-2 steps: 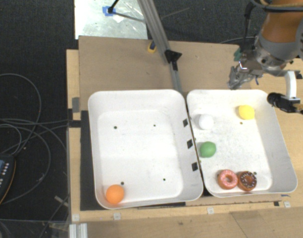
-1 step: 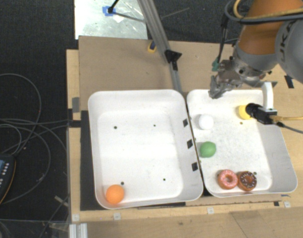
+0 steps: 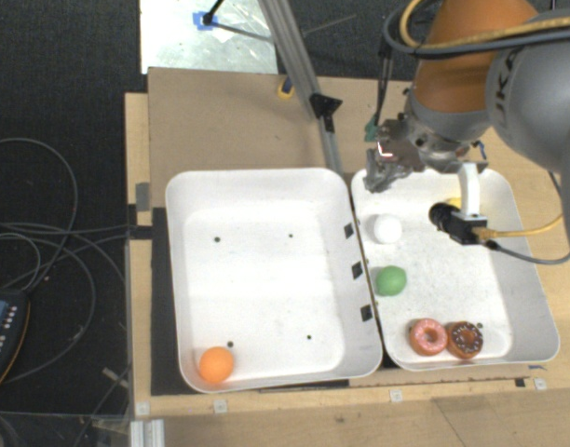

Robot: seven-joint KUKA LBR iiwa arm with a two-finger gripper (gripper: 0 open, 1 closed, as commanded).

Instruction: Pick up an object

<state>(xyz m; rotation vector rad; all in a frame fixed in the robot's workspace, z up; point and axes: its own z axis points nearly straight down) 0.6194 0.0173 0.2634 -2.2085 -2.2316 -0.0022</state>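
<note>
My gripper (image 3: 382, 173) hangs over the far left corner of the right bin (image 3: 522, 277), under the orange wrist band. A white ball (image 3: 386, 228) lies just in front of it, apart from it. Further forward sits a green ball (image 3: 390, 280). Near the bin's front edge lie a pink-frosted doughnut (image 3: 427, 336) and a chocolate doughnut (image 3: 466, 340), side by side. An orange ball (image 3: 215, 364) rests in the front left corner of the left bin (image 3: 257, 194). I see nothing between the gripper's tips.
A slanted metal pole (image 3: 299, 59) runs down to the gap between the bins at the back. A black fitting with a yellow cable (image 3: 457, 222) hangs off the arm over the right bin. Loose cables lie on the floor at the left.
</note>
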